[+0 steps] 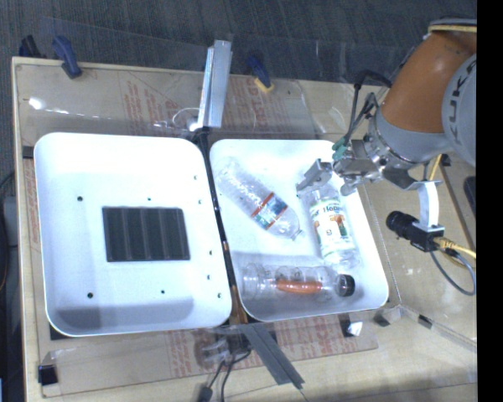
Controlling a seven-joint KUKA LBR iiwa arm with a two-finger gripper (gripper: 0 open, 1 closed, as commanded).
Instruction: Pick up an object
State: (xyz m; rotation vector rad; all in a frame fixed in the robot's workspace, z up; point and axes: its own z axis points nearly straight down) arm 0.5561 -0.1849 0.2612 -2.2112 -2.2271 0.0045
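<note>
Claw [325, 177] sits over the upper right part of the right bin [370, 249], fingers spread apart, nothing between them, right at the cap end of the upright-lying bottle with the white and orange label [334, 229]. Second bottle with the red and blue label [260, 199] lies diagonally in the bin's middle, apart from the first. Third clear bottle with the orange band and black cap [293, 281] lies along the bin's near wall. Left bin [59, 224] holds a dark ribbed rectangular pad [145, 234]. Both bins sit side by side on the tabletop [109, 90].
</note>
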